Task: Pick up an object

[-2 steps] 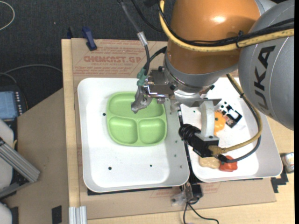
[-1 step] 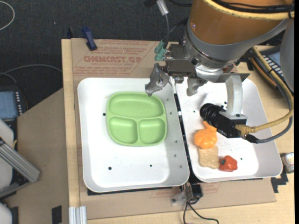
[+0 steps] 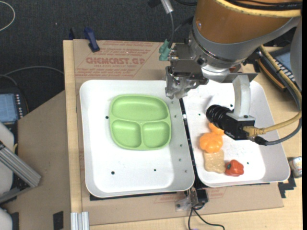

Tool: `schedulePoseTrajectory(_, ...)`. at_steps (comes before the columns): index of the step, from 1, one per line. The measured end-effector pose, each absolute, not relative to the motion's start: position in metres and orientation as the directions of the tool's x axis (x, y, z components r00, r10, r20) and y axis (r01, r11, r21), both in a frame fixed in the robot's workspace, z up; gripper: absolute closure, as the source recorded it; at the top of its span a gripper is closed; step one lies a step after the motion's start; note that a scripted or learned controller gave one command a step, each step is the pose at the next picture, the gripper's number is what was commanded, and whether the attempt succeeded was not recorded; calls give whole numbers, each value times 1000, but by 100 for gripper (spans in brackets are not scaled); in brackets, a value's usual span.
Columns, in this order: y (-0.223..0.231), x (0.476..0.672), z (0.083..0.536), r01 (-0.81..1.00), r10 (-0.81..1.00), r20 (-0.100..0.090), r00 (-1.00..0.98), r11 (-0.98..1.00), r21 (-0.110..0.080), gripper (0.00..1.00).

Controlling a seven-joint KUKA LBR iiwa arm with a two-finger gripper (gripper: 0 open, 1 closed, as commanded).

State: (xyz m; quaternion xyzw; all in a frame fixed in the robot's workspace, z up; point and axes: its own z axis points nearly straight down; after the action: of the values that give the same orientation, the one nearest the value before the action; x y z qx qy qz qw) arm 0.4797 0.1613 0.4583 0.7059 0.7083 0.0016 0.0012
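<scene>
Bins of smooth white plastic, shallow with rounded corners, sit side by side on a brown cardboard sheet (image 3: pixel 120 54) printed with red lettering. The left bin (image 3: pixel 96 171) carries a pale green divided plate (image 3: pixel 140 121), matte and rounded-rectangular, with one wide compartment toward the far edge and two smaller ones toward the near edge; it lies near the bin's centre, close to the right wall. The right bin (image 3: pixel 268 166) holds three small objects along its near-left part: an orange lumpy, glossy piece (image 3: pixel 212 140), a pale beige rough-surfaced block (image 3: pixel 214 162) touching it on the near side, and a red rounded piece (image 3: pixel 234 168) just beside the block, toward the near edge. The metallic gripper (image 3: pixel 175 91) hangs over the far end of the seam between the bins; whether it is open or closed cannot be told. A black cylindrical attachment (image 3: pixel 225 121) projects over the right bin, beside the orange piece.
</scene>
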Motion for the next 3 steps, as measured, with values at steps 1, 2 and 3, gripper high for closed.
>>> schedulePoseTrajectory(1,225,477,385,1000,1000,-3,-7,7,-10,100)
schedulePoseTrajectory(2,171,478,288,1000,1000,-6,6,-6,-12,100)
schedulePoseTrajectory(3,108,481,387,1000,1000,1,7,-7,12,100)
